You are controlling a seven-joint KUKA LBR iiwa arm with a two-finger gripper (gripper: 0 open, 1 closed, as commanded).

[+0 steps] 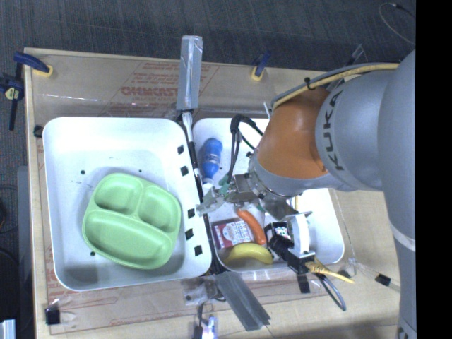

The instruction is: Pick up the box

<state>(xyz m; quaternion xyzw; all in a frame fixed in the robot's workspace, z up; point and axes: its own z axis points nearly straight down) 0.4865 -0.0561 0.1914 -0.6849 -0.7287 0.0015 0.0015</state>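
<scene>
Box (227, 233), dark red with a white label, lies flat on the floor of the right bin (332, 242), just below and left of the gripper (236, 193), which hangs low over that bin's left side; whether it is open or closed cannot be told. An orange carrot (253, 224) sits beside the box under the wrist, a banana (248, 253) touching below it. A blue bottle (210, 155) lies above the gripper. Left of it, the other bin (63, 161) holds a green divided tray (133, 219).
</scene>
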